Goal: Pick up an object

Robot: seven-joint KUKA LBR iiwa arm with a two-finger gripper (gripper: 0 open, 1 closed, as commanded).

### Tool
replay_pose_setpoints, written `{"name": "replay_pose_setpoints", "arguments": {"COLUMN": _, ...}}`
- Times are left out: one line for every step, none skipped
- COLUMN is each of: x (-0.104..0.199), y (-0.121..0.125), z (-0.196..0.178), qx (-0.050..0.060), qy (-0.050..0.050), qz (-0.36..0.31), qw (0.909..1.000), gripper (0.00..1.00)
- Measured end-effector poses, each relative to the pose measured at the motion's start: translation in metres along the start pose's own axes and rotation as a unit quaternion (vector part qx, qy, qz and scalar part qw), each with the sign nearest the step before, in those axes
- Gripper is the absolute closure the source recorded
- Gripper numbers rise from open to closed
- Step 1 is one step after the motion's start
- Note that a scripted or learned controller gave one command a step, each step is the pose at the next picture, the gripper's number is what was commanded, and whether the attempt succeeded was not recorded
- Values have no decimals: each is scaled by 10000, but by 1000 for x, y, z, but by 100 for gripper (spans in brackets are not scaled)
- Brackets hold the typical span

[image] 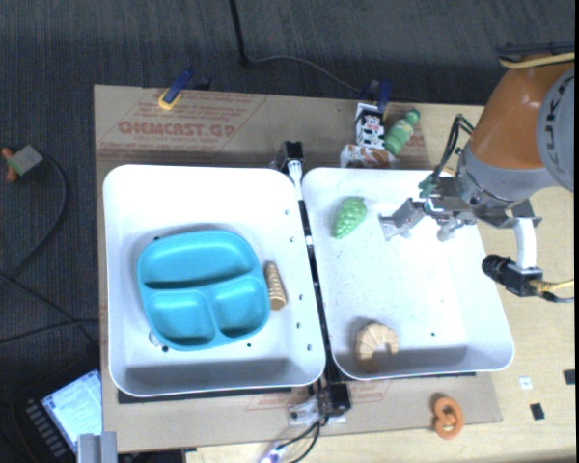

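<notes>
Two shallow white bins sit side by side on the tabletop point(174, 128). The right bin point(463, 297) lies under the end effector point(420, 218), which hangs over its far half with its two fingers spread apart and nothing between them. Just left of the end effector, inside that bin, lies a green bumpy toy point(348, 215), close to it but not touching. A tan croissant-shaped toy point(376, 340) rests well below the end effector, against the near wall of the same bin. The left bin point(125, 355), well to the left of the end effector, holds a blue divided tray point(201, 287) with a small tan cone-shaped piece point(274, 285) touching its right edge. An orange ring point(449, 415) lies outside the bins on the tabletop, below the end effector.
</notes>
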State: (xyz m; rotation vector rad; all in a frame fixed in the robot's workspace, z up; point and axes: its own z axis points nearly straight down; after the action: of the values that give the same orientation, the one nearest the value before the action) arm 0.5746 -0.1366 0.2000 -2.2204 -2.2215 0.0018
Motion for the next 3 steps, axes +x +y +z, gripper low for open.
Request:
{"name": "replay_pose_setpoints", "arguments": {"x": 30, "y": -4, "z": 111, "qx": -28, "qy": -1, "qz": 1, "qw": 10000, "gripper": 0}}
{"name": "replay_pose_setpoints", "arguments": {"x": 35, "y": -43, "z": 109, "qx": 0, "qy": -1, "qz": 3, "qw": 10000, "gripper": 0}}
{"name": "replay_pose_setpoints", "arguments": {"x": 41, "y": -87, "z": 112, "qx": -70, "qy": -20, "qz": 10, "qw": 10000, "gripper": 0}}
